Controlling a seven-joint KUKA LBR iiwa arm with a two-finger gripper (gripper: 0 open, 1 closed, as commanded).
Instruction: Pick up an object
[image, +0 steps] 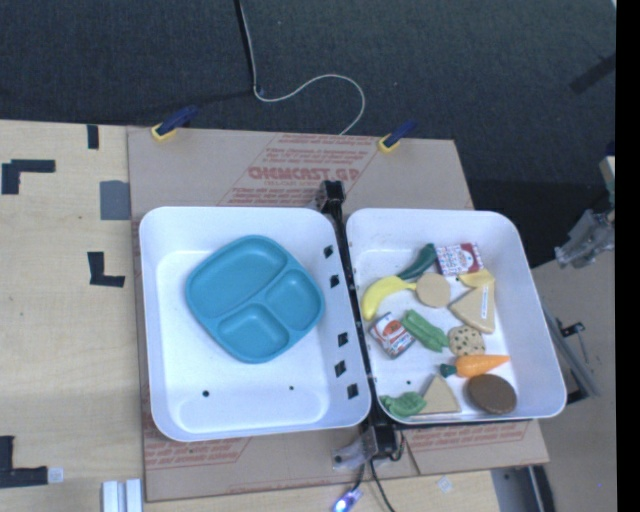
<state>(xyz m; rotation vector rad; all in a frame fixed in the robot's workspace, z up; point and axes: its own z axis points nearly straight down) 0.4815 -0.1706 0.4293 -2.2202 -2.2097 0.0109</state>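
A blue divided plate (255, 298) is being carried by the left bin (160, 300). Toy foods, among them a banana (384, 294) and carrot (478, 366), are lying in the right bin (530, 300). Whether the pincer (585, 240), at the right edge, is wide or narrow cannot be told.

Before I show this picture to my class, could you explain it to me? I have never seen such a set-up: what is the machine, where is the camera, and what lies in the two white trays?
The camera is fixed above a bench and looks down at a slant. Two shallow white bins sit side by side on a sheet of cardboard. The left bin holds a blue plate with three compartments. The right bin holds small toy foods, among them a yellow banana, an orange carrot, a round brown piece and pale wedges like cheese. The machine is a robot arm that reaches in from the right; at the right edge a grey part shows, probably belonging to it. Nothing is seen being held.
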